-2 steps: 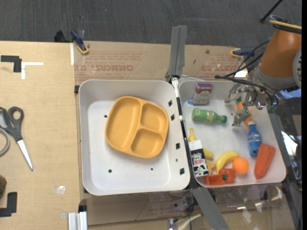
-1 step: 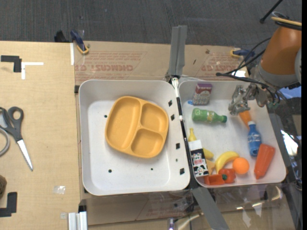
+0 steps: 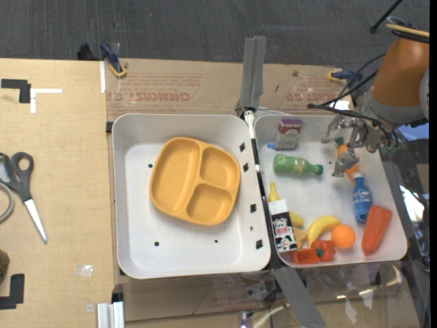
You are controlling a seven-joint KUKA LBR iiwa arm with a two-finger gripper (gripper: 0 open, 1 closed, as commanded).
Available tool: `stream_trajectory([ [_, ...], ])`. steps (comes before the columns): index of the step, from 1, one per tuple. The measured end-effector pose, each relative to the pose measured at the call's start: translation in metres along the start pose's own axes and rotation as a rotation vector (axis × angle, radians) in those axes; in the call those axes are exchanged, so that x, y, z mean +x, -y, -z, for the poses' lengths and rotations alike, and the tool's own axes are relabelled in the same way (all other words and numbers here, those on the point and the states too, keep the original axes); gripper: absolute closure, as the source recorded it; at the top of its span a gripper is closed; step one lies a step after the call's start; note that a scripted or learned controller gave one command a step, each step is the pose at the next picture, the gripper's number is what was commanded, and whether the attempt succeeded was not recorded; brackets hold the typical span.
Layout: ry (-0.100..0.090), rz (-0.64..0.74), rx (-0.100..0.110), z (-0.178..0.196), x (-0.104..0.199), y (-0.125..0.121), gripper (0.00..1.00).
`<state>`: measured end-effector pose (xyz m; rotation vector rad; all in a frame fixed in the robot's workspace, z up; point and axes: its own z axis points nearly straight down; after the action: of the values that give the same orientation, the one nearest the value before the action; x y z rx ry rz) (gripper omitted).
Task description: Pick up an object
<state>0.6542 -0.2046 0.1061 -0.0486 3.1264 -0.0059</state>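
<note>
While two white bins sit side by side on the counter:
Left bin (image 3: 130, 203): yellow divided plate (image 3: 194, 180).
Right bin (image 3: 392, 203): green bottle (image 3: 296, 165), banana (image 3: 321, 227), orange (image 3: 343, 237) — others.
Tool (image 3: 348, 157): above blue bottle (image 3: 360, 198) — grip unclear.

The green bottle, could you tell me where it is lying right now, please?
The green bottle lies on its side in the right bin, toward its far left, just below the small purple carton.

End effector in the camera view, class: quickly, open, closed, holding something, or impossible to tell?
End effector: cannot be told; it hangs over the right bin near the blue bottle, with nothing seen held.
</note>
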Motion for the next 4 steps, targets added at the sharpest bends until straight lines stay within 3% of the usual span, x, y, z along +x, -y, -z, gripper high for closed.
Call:
stream_trajectory([
  [1,-0.007,-0.026,-0.002,-0.011,0.005,0.001,0.0],
  [2,0.0,-0.023,0.001,0.001,0.003,0.001,1.0],
  [3,0.0,-0.023,0.0,0.001,0.003,0.001,0.0],
  [4,-0.008,-0.054,-0.002,-0.011,0.018,0.016,0.0],
])
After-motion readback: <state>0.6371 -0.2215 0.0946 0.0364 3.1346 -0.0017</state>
